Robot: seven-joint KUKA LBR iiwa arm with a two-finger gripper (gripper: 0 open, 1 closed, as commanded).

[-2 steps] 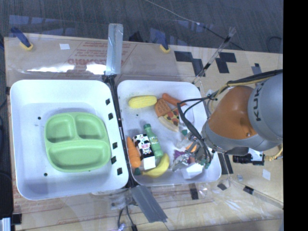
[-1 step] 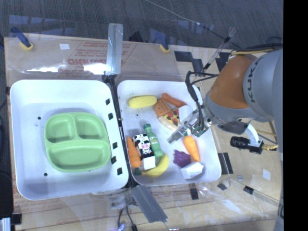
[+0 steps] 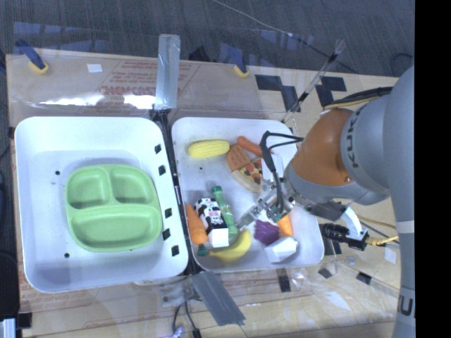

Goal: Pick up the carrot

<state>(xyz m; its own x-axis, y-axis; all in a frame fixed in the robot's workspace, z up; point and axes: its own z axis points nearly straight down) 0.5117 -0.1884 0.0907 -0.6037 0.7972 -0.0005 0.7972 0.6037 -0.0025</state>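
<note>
In the right bin (image 3: 304,255), the banana (image 3: 236,247) lies at the near edge, with the carrot (image 3: 195,224) just left of it along the bin's left wall. The gripper (image 3: 271,206) hangs mid-bin over the purple piece (image 3: 266,231) — nothing shows between its tips, gap unclear. Farther back — corn (image 3: 208,148). The left bin (image 3: 35,139) holds a green tray (image 3: 111,206).

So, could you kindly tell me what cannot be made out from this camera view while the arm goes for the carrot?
- Two-finger gripper: too small and cluttered to tell whether it is open or shut.
- Small orange piece beside the gripper: partly covered by it; identity unclear.
- Long orange carrot by the right bin's left wall: lower end tucked under the yellow banana.
- Grey arm: cut off at the right.
</note>
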